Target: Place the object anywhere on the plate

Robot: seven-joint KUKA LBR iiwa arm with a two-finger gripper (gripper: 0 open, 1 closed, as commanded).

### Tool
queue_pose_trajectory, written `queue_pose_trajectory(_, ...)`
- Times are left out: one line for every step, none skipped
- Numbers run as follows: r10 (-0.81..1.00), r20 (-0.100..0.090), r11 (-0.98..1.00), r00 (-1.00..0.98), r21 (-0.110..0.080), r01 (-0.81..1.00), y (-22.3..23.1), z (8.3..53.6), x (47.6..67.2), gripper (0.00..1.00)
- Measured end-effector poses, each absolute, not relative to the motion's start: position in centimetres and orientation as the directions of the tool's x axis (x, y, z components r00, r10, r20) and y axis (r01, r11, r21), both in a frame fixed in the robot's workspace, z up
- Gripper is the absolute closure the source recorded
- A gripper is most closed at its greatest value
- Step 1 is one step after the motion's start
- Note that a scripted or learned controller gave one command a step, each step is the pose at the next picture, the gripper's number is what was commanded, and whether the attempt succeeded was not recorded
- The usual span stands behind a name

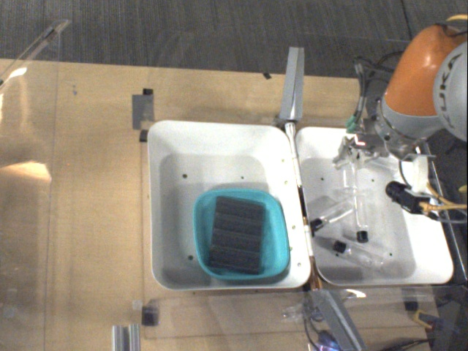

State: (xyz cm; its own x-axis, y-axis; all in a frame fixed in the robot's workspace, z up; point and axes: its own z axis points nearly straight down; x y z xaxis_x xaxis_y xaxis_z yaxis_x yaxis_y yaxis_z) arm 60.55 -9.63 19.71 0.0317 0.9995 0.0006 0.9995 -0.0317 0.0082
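Two bins, one dark block already on the teal plate

Two shallow white bins sit side by side on the wooden bench. Left bin (168, 189) holds a teal plate (274, 229) with rounded corners, set toward the near right part of the bin floor. On the plate lies the object, a dark grey ribbed block (238, 234), long axis running near to far and tilted slightly. It rests within the plate's raised rim, roughly centred, and nothing touches it from above.

Right bin (431, 265) lies just beside the left one, their walls meeting at a narrow divider. The arm (424, 79) comes in from the right, its orange band over the far right corner of this bin. Below it the gripper (355, 199) hangs over the middle of the right bin, well apart from the plate. Its fingers (349, 178) are clear plastic with small black tips, and they blend into the white floor, so whether the claw stands spread or closed cannot be told, and nothing can be made out between them. A black cable (401, 192) loops beside the wrist.
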Motion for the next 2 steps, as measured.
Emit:
queue_pose_trajectory(1.000,0.001,-0.009,0.009,0.004,1.000,-0.68,18.47,53.27,1.00)
queue_pose_trajectory(1.000,0.001,-0.010,0.010,0.004,1.000,-0.72,18.49,53.29,0.00)
